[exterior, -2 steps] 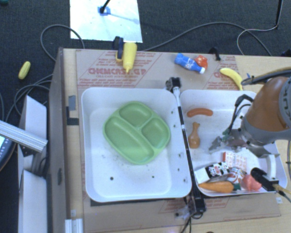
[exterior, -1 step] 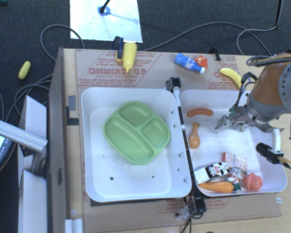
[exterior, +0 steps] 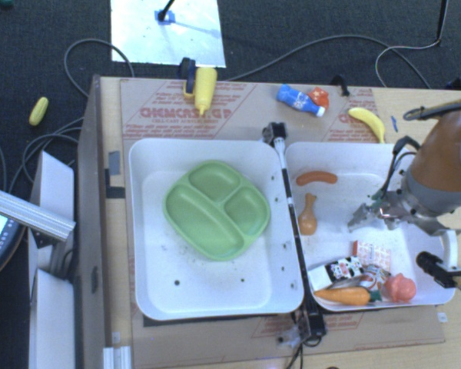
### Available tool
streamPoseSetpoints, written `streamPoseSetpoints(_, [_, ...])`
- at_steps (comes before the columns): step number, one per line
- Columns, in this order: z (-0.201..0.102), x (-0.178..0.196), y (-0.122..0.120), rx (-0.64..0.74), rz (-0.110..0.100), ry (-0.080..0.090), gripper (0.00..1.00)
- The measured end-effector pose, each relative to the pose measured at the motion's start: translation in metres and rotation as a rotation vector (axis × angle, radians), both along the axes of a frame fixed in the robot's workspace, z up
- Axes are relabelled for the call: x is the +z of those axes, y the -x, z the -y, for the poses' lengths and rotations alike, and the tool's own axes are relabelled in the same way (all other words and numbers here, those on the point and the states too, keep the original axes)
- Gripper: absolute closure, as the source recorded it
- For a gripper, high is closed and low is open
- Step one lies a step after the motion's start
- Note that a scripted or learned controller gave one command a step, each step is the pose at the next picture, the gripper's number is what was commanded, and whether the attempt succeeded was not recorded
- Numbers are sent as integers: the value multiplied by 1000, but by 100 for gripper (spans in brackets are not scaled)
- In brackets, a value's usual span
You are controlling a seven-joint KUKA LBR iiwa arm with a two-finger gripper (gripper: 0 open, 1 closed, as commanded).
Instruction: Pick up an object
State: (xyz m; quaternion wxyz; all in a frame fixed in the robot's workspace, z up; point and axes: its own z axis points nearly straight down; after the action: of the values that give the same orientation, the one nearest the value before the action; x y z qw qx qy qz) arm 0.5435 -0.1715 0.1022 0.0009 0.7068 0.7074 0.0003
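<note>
The jaws (exterior: 363,218) are seen slightly parted over bare floor of the right bin (exterior: 334,198), nothing held, while at nine o'clock the small tan drumstick toy (exterior: 308,215) lies flat, judged light, stiff and smooth, best taken across its narrow neck.

Grey arm (exterior: 438,177), orange band, black cable, metallic wrist
</note>
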Motion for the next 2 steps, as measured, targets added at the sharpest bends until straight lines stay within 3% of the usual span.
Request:
streamPoseSetpoints(1, [35, 9, -116, 4, 3, 1, 0])
streamPoseSetpoints(2, [-24, -18, -55, 2, -2, -2, 0])
